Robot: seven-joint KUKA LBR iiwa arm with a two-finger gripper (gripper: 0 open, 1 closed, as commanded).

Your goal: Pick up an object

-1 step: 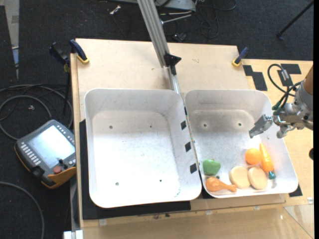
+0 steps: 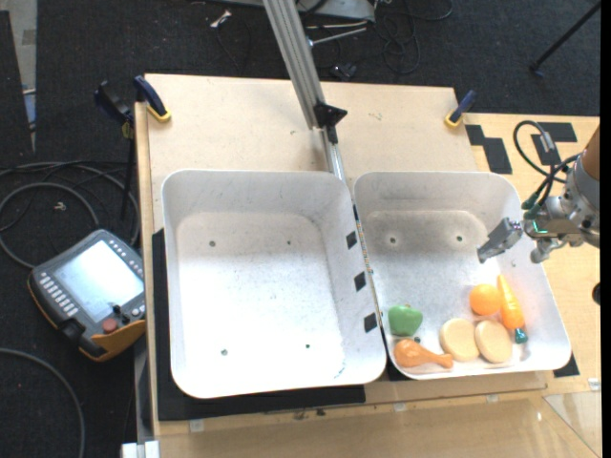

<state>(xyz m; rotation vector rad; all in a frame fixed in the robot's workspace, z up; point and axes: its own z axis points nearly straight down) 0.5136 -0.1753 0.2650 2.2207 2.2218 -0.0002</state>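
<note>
The wooden bench [image 2: 248, 127] carries two shallow white bins side by side. The left bin [image 2: 258, 275] shows only its speckled floor. The right bin [image 2: 430, 218] holds a cluster of toy food at its near right corner.

The grey arm [image 2: 587, 184] comes in from the right edge, and its gripper [image 2: 520, 239] hangs above the right bin's right wall. One grey finger [image 2: 498, 241] points down-left over the bin floor and a second shows just to its right with a gap between them; nothing sits in that gap, so the gripper is spread and carries nothing.

The objects lie below and slightly left of the gripper, apart from it. Nearest is an orange ball [image 2: 485, 300] with a carrot [image 2: 511, 305] touching its right side. Lower down, two beige slices [image 2: 477, 340] lie side by side. Left of them rests an orange drumstick shape [image 2: 420, 354], and above that a green pepper [image 2: 405, 319] near the bin's left wall.
</note>
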